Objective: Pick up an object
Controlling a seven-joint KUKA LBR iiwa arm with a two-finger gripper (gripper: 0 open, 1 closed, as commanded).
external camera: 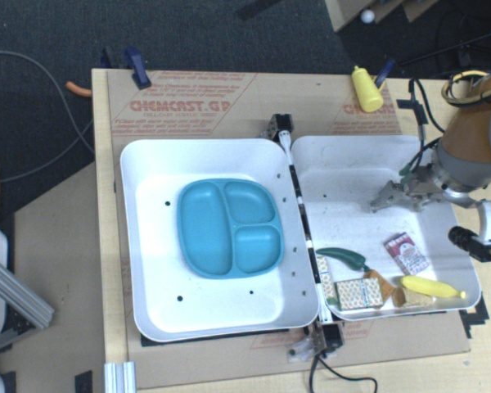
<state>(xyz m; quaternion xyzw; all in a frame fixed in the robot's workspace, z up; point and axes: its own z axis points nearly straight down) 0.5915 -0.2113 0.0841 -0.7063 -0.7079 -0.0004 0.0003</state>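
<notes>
The bench (188, 97) is carrying two white bins. A blue plate (229, 226) is lying in the left bin (147, 301). The arm (470, 137) is reaching over the right bin (344, 158), its fingers (393, 196) spreading apart and gripping nothing. A banana (430, 286), a green pepper (344, 258) and a small red packet (407, 252) are lying near the front edge.

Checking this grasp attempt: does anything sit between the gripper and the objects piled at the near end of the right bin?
Nothing visible does. The gripper hovers over bare floor in the right bin; the red packet, the yellow banana and the green piece lie nearer the camera, with open bin floor between.
</notes>
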